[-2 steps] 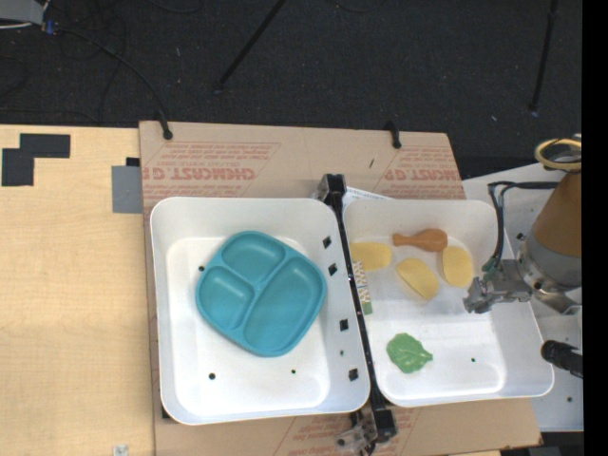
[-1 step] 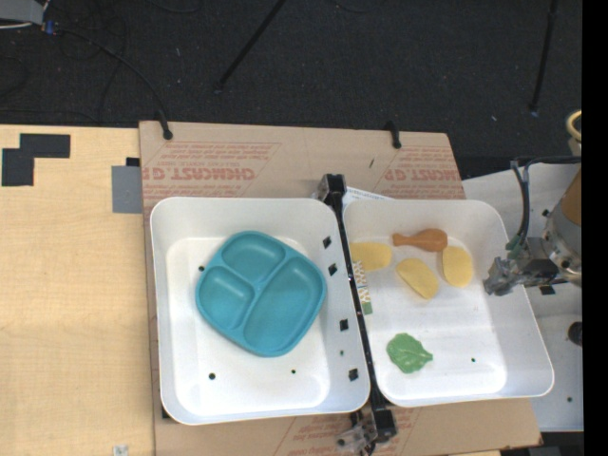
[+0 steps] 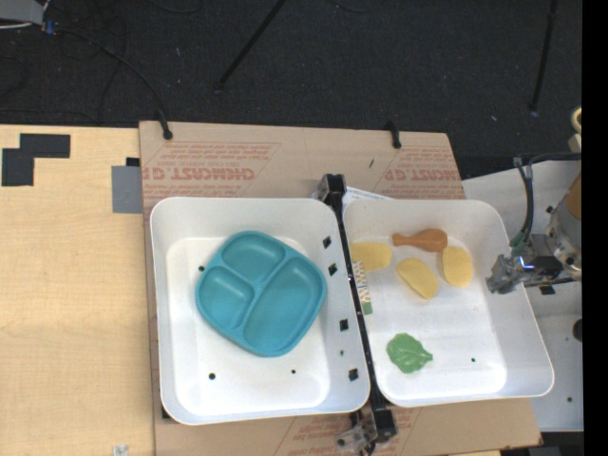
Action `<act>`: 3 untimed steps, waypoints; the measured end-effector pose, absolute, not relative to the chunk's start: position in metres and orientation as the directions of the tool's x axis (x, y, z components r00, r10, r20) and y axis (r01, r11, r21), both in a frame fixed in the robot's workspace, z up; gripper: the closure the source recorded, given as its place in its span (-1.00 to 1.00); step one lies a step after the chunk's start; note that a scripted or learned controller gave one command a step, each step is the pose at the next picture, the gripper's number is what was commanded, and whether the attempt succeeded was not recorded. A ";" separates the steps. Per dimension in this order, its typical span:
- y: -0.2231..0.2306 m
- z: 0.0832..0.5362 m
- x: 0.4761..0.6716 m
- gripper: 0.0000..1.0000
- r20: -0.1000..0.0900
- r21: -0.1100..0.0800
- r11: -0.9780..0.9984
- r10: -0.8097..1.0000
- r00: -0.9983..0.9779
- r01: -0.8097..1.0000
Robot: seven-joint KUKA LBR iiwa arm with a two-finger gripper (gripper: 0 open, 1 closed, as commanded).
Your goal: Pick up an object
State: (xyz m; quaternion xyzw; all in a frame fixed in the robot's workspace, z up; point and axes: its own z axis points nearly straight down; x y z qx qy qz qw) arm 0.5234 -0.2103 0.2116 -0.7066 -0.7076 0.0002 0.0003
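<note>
In the right bin (image 3: 494, 373) lie three yellow pieces: one at the left (image 3: 371, 256), one in the middle (image 3: 417, 277), one at the right (image 3: 458, 265). A brown drumstick-shaped piece (image 3: 424, 239) rests behind them. A green leafy piece (image 3: 408, 352) lies toward the front. My gripper (image 3: 503, 278) hangs at the bin's right rim, just right of the rightmost yellow piece, with nothing visibly held.
The left bin (image 3: 180, 388) holds a teal divided plate (image 3: 260, 291). A black divider (image 3: 348, 293) runs between the bins. Brown cardboard (image 3: 285, 164) lies under and behind both bins. Cables and arm parts (image 3: 551, 245) crowd the right edge.
</note>
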 end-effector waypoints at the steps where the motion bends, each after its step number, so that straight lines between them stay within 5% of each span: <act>1: -0.161 0.204 0.542 1.00 0.003 -0.003 0.005 1.000 -0.005 1.000; 3: -0.059 0.193 0.561 1.00 0.002 -0.004 0.004 1.000 -0.004 1.000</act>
